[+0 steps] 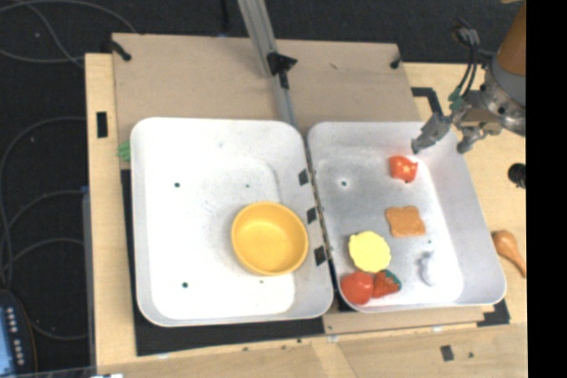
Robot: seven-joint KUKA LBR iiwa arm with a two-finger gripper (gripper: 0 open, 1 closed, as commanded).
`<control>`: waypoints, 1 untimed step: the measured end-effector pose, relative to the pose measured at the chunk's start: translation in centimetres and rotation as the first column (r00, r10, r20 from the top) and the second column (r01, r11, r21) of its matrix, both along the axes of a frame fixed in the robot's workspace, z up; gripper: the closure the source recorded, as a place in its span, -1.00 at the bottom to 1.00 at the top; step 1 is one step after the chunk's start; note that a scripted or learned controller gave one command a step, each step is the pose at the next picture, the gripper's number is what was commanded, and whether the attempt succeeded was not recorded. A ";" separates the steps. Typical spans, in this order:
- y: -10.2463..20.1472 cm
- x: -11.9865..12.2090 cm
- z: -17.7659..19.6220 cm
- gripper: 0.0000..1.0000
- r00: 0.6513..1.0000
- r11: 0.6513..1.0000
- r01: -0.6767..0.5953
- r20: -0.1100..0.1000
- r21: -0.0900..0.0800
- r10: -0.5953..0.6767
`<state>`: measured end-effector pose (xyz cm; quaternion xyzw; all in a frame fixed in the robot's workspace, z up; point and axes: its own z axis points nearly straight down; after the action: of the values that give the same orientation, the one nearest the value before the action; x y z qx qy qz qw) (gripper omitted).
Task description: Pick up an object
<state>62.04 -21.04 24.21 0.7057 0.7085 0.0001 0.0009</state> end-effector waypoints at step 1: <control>0.0 0.0 0.0 -1.00 1.000 1.000 0.000 -0.001 -0.001 0.000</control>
<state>62.03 -21.09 24.21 0.7056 0.7086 -0.0006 0.0012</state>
